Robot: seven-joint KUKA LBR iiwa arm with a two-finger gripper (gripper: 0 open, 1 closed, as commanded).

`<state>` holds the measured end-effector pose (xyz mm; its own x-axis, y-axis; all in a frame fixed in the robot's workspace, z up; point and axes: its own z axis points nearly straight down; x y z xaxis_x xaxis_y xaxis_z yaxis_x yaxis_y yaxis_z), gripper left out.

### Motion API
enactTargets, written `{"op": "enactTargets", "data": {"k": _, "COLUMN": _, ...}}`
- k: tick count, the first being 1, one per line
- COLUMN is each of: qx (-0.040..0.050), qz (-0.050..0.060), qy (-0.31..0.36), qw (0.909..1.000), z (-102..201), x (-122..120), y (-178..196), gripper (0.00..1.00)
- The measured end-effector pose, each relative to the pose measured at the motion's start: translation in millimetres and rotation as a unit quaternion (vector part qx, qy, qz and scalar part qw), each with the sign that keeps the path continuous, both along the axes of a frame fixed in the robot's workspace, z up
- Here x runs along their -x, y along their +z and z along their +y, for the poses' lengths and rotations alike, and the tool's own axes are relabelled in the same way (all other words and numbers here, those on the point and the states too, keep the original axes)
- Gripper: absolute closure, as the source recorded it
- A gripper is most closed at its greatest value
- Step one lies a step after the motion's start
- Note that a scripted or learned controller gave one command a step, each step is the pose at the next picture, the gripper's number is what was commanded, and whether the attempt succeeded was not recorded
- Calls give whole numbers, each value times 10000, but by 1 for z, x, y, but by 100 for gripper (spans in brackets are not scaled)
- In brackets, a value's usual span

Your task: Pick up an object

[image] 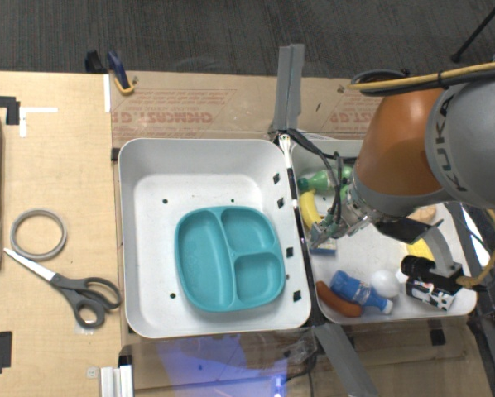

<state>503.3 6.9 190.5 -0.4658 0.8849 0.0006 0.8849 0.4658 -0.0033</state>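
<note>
Dark carpet runs along the top of the frame above my wooden bench [49, 180]. From the right edge, the grey arm [446, 147] covers much of the right bin [467, 303]. At centre, the left bin [140, 222] holds a teal divided plate [229, 257]. My gripper [329, 231] sits low at the right bin's left wall; I cannot tell its opening. A yellow banana [309, 208] lies just upper left of it, a blue bottle [357, 291] lower right. Scissors [69, 288] lie at lower left.
</note>
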Motion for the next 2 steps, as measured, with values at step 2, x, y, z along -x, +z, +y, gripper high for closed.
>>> {"op": "enactTargets", "data": {"k": 2, "qx": -5, "qz": -4, "qy": 430, "qw": 9991, "z": -108, "x": -32, "y": -87, "gripper": 100}}
